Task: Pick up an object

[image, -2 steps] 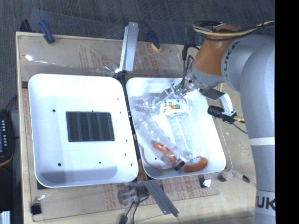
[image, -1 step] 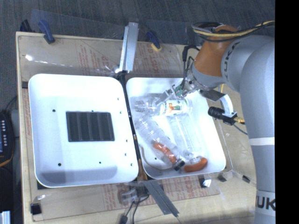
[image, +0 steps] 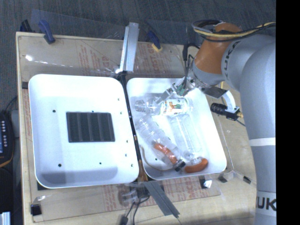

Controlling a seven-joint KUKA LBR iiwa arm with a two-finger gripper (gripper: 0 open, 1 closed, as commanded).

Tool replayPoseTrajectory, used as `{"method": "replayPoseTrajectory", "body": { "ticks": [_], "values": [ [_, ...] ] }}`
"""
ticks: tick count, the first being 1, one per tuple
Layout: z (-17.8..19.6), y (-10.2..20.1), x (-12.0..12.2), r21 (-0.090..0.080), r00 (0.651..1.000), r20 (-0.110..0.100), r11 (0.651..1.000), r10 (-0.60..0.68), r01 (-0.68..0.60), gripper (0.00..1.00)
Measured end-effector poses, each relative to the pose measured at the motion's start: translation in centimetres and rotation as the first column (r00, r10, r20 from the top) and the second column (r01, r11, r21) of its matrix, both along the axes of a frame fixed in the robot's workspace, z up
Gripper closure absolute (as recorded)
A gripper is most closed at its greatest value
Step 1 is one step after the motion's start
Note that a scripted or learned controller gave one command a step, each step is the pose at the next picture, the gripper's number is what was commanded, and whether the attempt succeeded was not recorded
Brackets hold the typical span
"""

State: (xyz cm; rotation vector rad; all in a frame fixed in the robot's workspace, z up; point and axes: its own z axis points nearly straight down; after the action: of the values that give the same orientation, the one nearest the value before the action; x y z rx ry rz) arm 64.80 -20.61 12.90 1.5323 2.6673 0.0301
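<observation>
The right bin point(image: 213, 125) holds several clear plastic bottles lying in a heap. One bottle point(image: 159, 106) near the bin's far side carries a white label with orange and green print point(image: 174, 107). A longer clear bottle point(image: 183, 136) lies toward the near right, and another point(image: 152, 132) lies left of it. Two orange pieces sit at the near side, one point(image: 165, 151) under the bottles and one point(image: 197, 166) at the rim. My gripper point(image: 180, 88) hangs low at the bin's far edge, just above the labelled bottle, under the orange wrist band point(image: 211, 55).
The left bin point(image: 47, 97) holds a dark ribbed rectangular block point(image: 90, 126). A metal bar point(image: 129, 48) stands between the bins at the back. Blue clamps point(image: 47, 32) hold the clear sheet at the bench's far edge. The grey arm point(image: 260, 88) covers the right side.
</observation>
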Motion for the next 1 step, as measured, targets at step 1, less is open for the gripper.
{"method": "replayPoseTrajectory", "body": {
  "ticks": [1],
  "values": [
    [0.00,0.06,0.22,-0.004,1.000,0.002,1.000,0.030,-0.030,0.00]
  ]
}}
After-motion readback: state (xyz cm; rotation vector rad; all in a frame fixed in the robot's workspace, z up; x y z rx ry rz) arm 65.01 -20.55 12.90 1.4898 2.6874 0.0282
